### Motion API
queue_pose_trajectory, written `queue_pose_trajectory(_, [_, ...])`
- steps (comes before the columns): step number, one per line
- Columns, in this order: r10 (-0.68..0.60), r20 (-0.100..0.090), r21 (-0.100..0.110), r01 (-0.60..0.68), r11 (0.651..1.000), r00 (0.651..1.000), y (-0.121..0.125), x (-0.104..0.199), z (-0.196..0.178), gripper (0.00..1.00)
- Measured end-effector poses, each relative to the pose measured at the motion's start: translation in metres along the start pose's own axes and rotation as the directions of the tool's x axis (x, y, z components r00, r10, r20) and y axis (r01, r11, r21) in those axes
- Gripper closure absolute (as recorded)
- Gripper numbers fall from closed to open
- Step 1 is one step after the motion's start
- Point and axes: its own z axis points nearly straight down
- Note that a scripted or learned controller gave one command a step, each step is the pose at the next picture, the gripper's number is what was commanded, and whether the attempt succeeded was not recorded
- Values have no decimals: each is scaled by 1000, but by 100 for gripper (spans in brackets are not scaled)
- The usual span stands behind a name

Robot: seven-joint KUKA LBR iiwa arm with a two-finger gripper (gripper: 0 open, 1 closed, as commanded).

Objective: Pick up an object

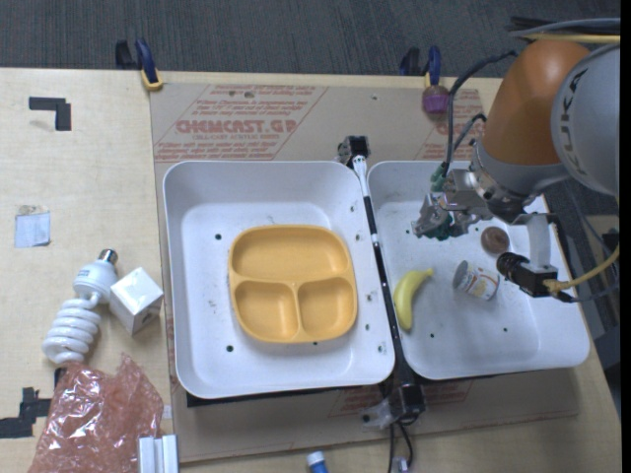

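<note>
My gripper (437,223) hangs low over the back left part of the right bin (498,361). A small dark green object (454,228) lies right at the gripper's tip, partly hidden by it. A yellow banana (411,295) lies in the same bin near its left wall, in front of the gripper. Right of the banana, a small white jar (477,282) lies on its side. A brown round piece (495,238) rests just behind the jar, beside the wrist.
In the left bin (193,343) sits a yellow divided plate (293,284). Outside the bins at left lie a spiral light bulb (77,315), a white cube (136,299) and crumpled pink plastic (94,424). A black cable part (523,270) hangs over the right bin.
</note>
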Motion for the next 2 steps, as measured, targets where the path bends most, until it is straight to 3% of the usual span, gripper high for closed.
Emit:
queue_pose_trajectory(1, [1, -1, 2, -1, 1000, 1000, -27, 8, -24, 100])
queue_pose_trajectory(2, [1, 0, 2, -1, 1000, 1000, -71, 31, -29, 100])
